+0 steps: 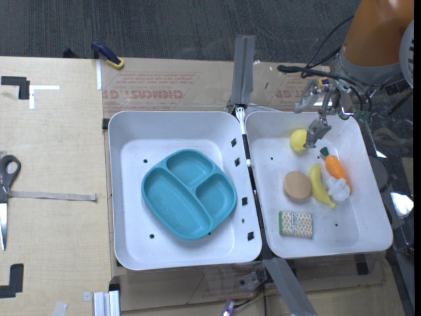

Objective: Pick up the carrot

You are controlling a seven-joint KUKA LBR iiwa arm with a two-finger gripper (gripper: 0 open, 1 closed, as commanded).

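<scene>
Lying just below-right of the claw (318,134), the carrot (335,166); claw's opening unclear

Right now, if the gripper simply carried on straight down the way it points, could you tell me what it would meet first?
Probably the lemon: the gripper hangs beside it, nearer than the carrot. Depth is unclear from this slant, so it could instead land on bare bin floor.

Red print runs along the cardboard sheet (164,84) at the far side of the worktop, behind the bins. It stands upside down and blurred; no word reads clearly.
</scene>
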